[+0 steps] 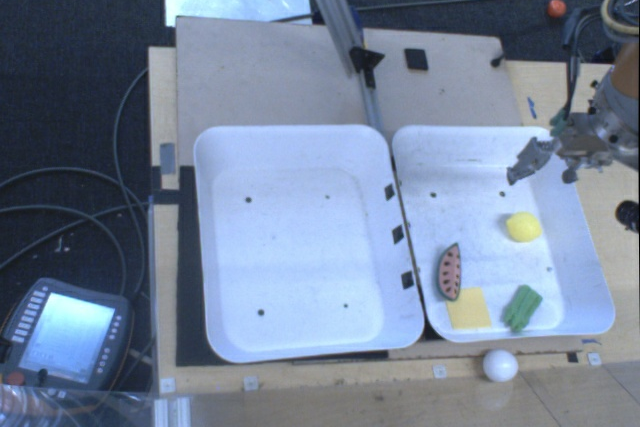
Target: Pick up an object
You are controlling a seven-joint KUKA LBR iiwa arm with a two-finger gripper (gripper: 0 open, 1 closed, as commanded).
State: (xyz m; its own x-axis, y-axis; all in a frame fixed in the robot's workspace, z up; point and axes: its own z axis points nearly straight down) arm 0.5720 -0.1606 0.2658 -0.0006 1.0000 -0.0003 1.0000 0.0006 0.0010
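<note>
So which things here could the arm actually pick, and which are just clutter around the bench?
Pickable, all in the right bin:
lemon
watermelon slice
yellow block
green toy
The claw hovers above that bin.

Lying about:
white ball on the bench, outside the bins
left bin
pendant
cables

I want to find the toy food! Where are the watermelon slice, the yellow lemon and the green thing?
watermelon slice [450, 272]: camera view, on its red middle.
yellow lemon [523, 227]: camera view, on its rounded centre.
green thing [521, 306]: camera view, on its middle.
</note>
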